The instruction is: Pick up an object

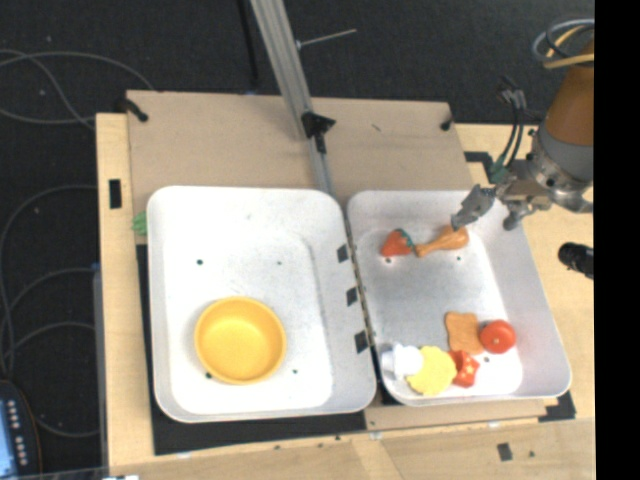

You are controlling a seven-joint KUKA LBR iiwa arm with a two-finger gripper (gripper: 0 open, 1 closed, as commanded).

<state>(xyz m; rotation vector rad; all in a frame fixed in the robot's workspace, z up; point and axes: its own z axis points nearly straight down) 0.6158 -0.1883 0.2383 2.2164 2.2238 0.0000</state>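
carrot (441, 241) | orange, lying flat | right bin, upper part

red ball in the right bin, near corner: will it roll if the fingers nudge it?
Probably. The red ball looks round and glossy, so it may slip or roll. The orange block touching its left side and the right bin wall close by should stop it quickly.

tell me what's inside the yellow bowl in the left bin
The yellow bowl sits in the left bin and its inside shows just bare yellow surface. The bin floor beneath the bowl is covered.
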